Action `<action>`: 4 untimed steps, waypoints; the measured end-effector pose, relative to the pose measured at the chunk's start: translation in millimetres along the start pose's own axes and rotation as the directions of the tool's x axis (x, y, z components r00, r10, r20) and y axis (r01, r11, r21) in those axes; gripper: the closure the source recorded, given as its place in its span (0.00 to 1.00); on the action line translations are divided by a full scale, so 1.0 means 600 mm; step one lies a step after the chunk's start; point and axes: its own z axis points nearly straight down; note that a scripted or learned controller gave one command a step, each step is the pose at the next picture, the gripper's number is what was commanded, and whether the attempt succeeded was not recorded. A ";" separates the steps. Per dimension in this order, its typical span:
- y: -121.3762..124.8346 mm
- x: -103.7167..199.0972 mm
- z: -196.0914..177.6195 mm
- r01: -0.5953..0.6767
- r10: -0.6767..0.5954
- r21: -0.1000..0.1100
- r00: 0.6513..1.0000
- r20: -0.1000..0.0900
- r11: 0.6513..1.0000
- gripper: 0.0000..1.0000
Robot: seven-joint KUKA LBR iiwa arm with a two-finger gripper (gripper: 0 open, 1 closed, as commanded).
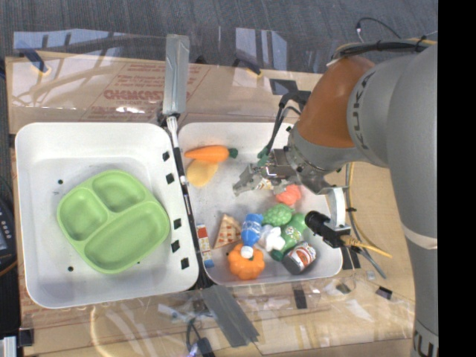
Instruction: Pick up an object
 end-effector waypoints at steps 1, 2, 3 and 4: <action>-0.074 0.016 0.166 -0.083 0.083 -0.005 0.997 0.000 0.997 0.00; -0.101 -0.065 0.027 -0.349 0.349 -0.005 0.937 0.000 0.937 0.00; -0.018 -0.106 -0.193 -0.621 0.621 -0.003 0.784 -0.002 0.784 0.00; 0.014 -0.003 -0.004 -0.496 0.496 0.003 0.868 0.000 0.868 0.00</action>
